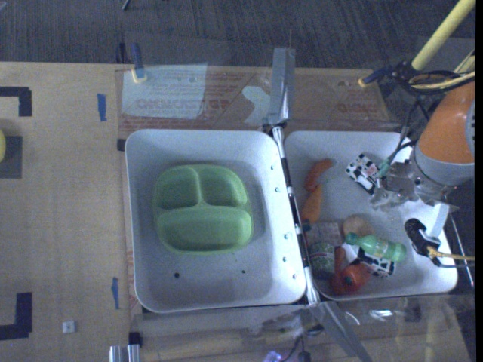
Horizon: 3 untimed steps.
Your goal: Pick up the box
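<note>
A small flat box (324, 249) with a dark, speckled green-and-red printed face is seen lying flat on the floor of the right bin (445, 281), close to its left wall and front corner. Its right edge is touched by a red toy (349, 278).

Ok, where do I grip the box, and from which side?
Likely from straight above, closing on its far and near edges: the box lies flat against the bin divider, and a red toy crowds its right side.
</note>
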Each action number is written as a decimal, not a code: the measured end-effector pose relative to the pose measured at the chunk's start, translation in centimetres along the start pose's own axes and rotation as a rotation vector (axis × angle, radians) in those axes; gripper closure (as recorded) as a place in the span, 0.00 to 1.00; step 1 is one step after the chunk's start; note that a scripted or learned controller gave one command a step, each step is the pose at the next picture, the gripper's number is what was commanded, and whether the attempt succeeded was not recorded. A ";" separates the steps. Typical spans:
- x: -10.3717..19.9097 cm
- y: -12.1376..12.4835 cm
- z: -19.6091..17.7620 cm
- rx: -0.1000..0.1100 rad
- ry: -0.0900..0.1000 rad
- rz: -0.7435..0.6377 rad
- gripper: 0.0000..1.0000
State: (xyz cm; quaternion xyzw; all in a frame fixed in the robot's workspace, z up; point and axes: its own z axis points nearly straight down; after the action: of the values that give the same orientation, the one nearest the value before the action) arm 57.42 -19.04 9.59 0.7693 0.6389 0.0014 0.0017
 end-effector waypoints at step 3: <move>0.0 0.1 -0.9 -0.001 0.000 0.000 0.00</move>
State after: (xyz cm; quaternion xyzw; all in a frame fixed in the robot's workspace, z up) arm 57.51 -19.03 10.53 0.7692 0.6390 0.0018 0.0020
